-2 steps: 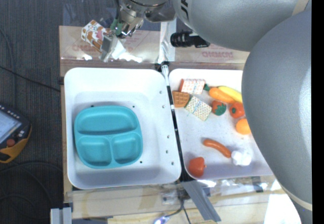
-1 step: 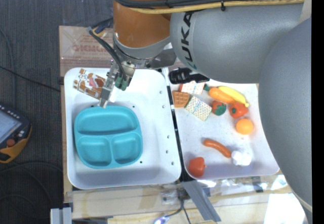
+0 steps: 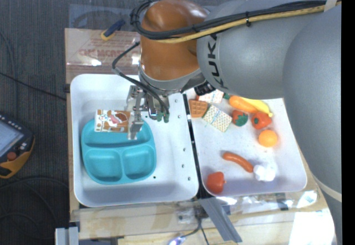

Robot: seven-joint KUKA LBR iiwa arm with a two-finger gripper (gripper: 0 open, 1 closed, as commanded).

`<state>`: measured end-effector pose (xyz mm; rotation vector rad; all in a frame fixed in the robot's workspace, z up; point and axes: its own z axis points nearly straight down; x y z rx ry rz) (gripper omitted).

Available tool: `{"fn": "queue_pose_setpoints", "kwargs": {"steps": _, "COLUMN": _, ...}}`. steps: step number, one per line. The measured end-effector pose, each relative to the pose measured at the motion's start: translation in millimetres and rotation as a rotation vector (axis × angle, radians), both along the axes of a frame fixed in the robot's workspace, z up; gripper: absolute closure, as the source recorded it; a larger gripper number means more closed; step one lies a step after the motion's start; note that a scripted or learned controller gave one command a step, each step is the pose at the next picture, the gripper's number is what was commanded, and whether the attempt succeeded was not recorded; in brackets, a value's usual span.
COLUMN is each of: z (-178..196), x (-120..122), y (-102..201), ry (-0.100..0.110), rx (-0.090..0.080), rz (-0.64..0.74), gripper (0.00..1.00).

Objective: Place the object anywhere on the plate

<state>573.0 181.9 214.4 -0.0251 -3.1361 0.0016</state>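
My tool (image 3: 135,122) hangs over the blue plate (image 3: 117,155) in the left bin (image 3: 80,183), its grip unreadable, with the card (image 3: 112,121) lying on the plate's far compartment, so placing looks nearly finished.

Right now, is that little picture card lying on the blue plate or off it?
On it, partly. The card lies flat across the blue plate's top compartment, its upper edge overhanging the rim. The gripper is at its right edge.

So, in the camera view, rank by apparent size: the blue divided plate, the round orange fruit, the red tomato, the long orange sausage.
1. Blue divided plate, by far largest.
2. Long orange sausage.
3. Red tomato and round orange fruit: look alike, unranked.
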Motion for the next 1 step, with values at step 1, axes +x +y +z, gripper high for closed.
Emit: {"fn": "queue_pose_setpoints", "kwargs": {"steps": 1, "z": 0.2, "x": -0.1, "y": 0.6, "ry": 0.0, "rx": 0.001, "rz": 0.001, "gripper": 0.0}}
